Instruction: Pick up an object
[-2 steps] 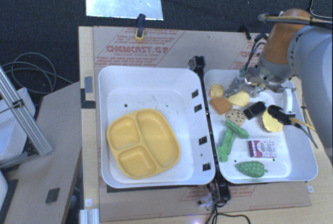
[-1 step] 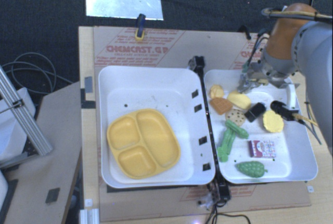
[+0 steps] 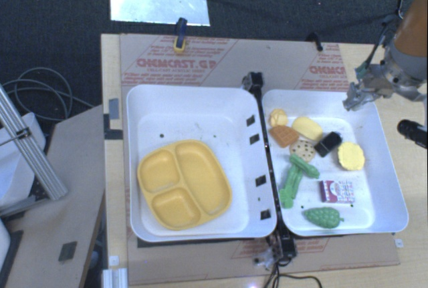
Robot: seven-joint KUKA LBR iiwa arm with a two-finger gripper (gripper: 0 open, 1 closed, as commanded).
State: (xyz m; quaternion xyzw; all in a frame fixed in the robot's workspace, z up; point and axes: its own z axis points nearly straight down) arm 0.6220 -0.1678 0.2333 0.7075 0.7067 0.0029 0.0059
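Landmark: right-hand shallow white bin [image 3: 386,166]. Nearest its front rim, a bumpy green plastic pod [image 3: 322,216]; just behind, a small red-and-white printed packet [image 3: 338,191]; farther back, a round yellow disc [image 3: 351,156] beside a black block [image 3: 328,144]. Grey two-finger gripper [image 3: 355,99] hangs over the far rim, grasping nothing; jaw spread cannot tell.

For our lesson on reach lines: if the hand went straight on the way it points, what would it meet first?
Probably the bare floor of the right bin near its far corner; the hand points down-left there, though depth is unclear.
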